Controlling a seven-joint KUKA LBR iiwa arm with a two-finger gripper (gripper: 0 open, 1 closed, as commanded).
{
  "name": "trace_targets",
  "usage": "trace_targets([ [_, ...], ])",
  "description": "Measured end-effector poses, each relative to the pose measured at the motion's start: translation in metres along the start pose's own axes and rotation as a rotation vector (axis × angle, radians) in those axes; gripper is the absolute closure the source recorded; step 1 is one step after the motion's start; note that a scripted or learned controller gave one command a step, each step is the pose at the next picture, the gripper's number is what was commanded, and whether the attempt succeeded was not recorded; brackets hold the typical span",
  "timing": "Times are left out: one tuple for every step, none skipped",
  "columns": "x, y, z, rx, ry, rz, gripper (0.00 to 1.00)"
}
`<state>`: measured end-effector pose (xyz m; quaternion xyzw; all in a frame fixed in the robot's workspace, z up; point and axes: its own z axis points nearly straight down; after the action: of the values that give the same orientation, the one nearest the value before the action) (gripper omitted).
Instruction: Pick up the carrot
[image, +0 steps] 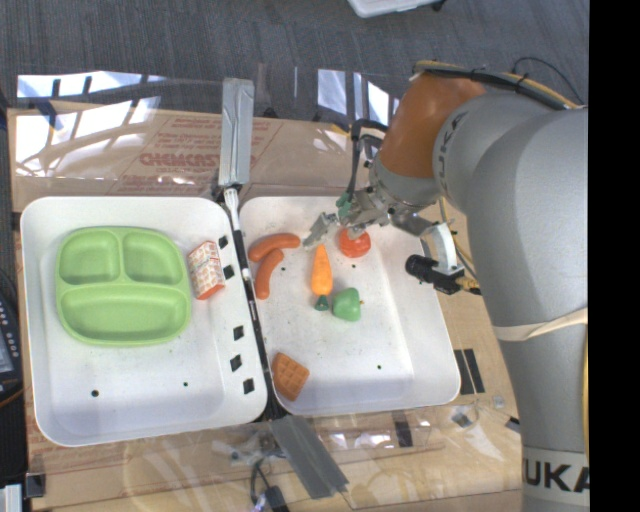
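Hovering over the right bin (420, 350) — tool (345, 222) sits at the bin's far side, just above a red tomato-like toy (354, 243); can't tell tool state, nothing visibly held. Carrot (321, 271) lies mid-bin, upright-ish, tip pointing away from cam, just left of the tomato. Green pepper (346, 305) touches the carrot's near end. Two sausages (268, 259) to its left, waffle (290, 374) at the near-left corner. Left bin (130, 400): green divided plate (122, 284), small can (206, 269) beside it.
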<state>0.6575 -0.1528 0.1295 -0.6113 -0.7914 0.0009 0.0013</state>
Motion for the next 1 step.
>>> trace_targets([
  [-0.02,-0.0057,0.0343,0.001,0.002,-0.34,0.0],
])
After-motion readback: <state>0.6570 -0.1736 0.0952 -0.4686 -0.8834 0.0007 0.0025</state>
